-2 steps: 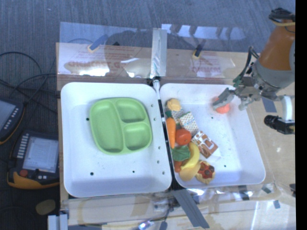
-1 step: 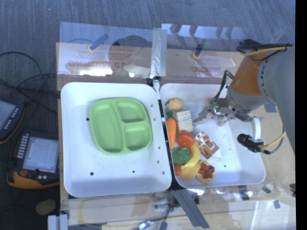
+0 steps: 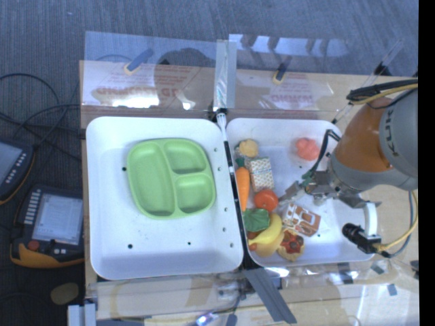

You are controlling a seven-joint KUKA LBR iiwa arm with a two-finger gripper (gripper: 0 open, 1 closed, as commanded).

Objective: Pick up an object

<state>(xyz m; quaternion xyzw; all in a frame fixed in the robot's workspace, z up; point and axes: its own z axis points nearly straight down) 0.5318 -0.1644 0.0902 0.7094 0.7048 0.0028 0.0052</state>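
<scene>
Grey-blue carpet [image 3: 204, 5] surrounds the wooden bench [image 3: 83, 87]. Left of the bench: black cables [image 3: 41, 124] and two handheld pendants [image 3: 47, 226] on the floor. Clear panels [image 3: 156, 66] along the bench's far edge catch glare.

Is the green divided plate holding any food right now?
Empty. The green plate lies flat in the left bin, all three compartments showing bare green.

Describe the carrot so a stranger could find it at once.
Look in the right bin, along its left wall beside the divider. The carrot lies there lengthwise, below a small round yellowish item and left of the tomato. It is the one long, thin orange piece.
</scene>
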